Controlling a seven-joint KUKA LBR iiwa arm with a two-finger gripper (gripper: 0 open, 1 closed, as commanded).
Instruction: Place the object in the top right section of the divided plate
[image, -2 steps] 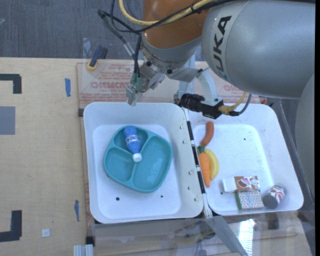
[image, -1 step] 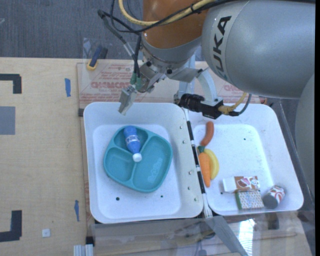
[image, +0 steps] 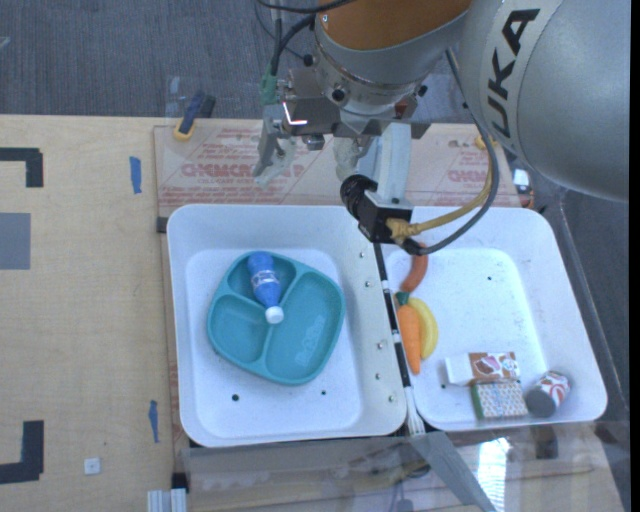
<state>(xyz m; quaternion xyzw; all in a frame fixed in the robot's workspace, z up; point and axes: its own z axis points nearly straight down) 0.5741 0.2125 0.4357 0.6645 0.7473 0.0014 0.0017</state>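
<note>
I see two white bins side by side, the left bin (image: 200, 400) and the right bin (image: 570, 300). Along the right bin's left wall lie a toy carrot (image: 410, 340) touching a banana (image: 428, 328), with a reddish sausage-like piece (image: 415, 271) above. Near its front edge sit a small carton (image: 487, 367), a green-patterned box (image: 499, 400) and a small can (image: 547, 392).

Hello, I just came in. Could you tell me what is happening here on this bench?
A grey KUKA arm reaches in over two white bins. Its gripper hangs above the far edge of the left bin, with nothing between its fingers. In that bin, a small blue bottle lies on a teal divided plate, across its upper sections. The right bin holds a toy carrot, a banana and small boxes.
</note>
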